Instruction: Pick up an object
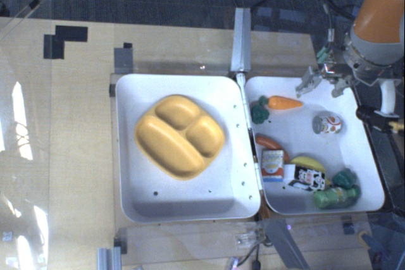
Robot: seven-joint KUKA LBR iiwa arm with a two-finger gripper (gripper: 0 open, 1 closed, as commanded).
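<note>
Grey fingers [324, 82] spread wide, holding nothing, above the right bin's [364, 155] far rim; arm partly cropped.

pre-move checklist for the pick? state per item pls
1. Pincer over the right bin: ok, above its top edge.
2. Nothing between its fingers: ok, they are spread with only white bin floor seen in the gap.
3. Nearest target free to grab: ok, the carrot lies apart from the can, though its green top is at the divider.
4. Descent path clear: ok, bare floor under the pincer.
5. Lower clutter: not ok, banana, box and green toy crowd together.
6. Left bin: ok, holds the yellow tray, away from the arm.
</note>
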